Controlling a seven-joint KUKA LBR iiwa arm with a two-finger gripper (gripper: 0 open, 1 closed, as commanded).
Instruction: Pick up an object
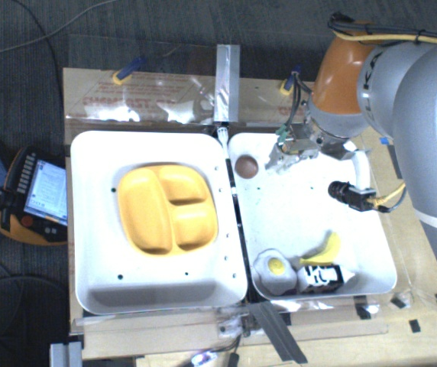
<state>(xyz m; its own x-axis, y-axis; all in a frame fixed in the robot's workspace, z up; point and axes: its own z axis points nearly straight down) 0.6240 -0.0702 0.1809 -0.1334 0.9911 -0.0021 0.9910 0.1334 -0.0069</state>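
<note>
The right bin (356, 228) holds a small brown ball (246, 166) at its upper left corner. Along its front edge lie a yellow banana-shaped piece (323, 248), a white cup with a yellow centre (274, 271) and a black-and-white box (324, 276). My gripper (283, 157) hangs over the upper part of this bin, just right of the brown ball and apart from it. Nothing shows between its fingers.
The left bin (96, 205) bears a yellow divided tray (169, 207) in its middle. A metal divider post (227, 82) stands behind the bins. A black cable connector (350, 193) hangs from the arm over the right bin. A handheld pendant (31, 197) lies left of the bench.
</note>
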